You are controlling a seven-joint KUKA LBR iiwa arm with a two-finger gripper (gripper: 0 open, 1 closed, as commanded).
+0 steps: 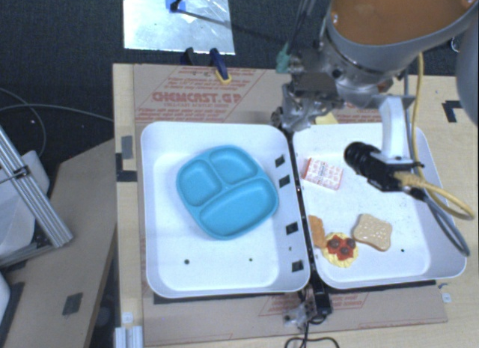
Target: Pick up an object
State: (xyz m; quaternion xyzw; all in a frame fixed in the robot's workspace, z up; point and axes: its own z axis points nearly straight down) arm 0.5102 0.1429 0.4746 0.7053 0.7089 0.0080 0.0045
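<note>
Two white bins (157, 212) observed; we note the gripper (293, 118) above their far shared rim, finger state indeterminable; blue plate (226, 190) lies left.

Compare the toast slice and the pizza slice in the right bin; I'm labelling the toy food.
The toast slice is plain tan; the pizza slice is yellow with dark red toppings. The toast slice lies further right, the pizza slice nearer the bin's front wall. Both lie flat, side by side.
</note>
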